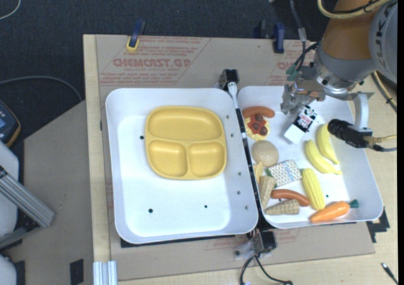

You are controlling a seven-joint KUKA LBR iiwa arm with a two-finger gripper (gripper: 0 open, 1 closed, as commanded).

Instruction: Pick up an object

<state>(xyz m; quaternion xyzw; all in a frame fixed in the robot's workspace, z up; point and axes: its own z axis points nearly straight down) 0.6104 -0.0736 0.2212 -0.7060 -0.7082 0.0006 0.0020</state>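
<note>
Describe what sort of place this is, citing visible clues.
Probably a robotics lab bench: a grey arm's two-finger gripper above two shallow white plastic bins, one holding plastic toy food such as a yellow corn cob.

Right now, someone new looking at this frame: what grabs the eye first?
Probably the yellow divided tray, alone in the left bin. Next, the crowded right bin: toy food packed together, with bananas, a corn cob and a carrot along its right side. Above that bin's far end hangs the arm's orange band, with the gripper low over the toys.
</note>
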